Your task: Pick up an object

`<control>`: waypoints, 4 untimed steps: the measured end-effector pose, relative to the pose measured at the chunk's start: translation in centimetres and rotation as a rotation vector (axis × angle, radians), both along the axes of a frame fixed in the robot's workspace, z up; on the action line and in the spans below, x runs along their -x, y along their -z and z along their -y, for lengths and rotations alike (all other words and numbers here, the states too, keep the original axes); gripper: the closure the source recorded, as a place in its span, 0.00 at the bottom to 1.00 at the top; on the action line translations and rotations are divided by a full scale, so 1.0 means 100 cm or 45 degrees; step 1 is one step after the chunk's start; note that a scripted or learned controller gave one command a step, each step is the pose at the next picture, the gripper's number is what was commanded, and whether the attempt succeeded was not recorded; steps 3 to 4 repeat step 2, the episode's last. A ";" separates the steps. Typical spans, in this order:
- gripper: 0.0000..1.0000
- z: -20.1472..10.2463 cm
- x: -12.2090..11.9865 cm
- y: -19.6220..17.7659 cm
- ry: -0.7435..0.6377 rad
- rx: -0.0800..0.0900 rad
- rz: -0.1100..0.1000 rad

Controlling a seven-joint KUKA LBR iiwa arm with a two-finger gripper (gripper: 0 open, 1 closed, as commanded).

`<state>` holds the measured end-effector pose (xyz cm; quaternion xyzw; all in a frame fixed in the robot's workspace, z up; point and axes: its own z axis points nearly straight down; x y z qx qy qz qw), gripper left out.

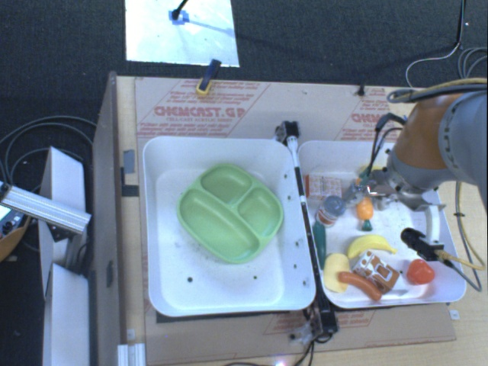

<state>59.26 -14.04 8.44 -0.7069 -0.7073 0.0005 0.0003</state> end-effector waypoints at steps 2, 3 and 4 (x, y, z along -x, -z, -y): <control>1.00 -0.092 -0.028 -0.107 -0.018 -0.004 0.018; 1.00 -0.092 -0.028 -0.107 -0.018 -0.004 0.018; 1.00 -0.092 -0.028 -0.107 -0.018 -0.004 0.018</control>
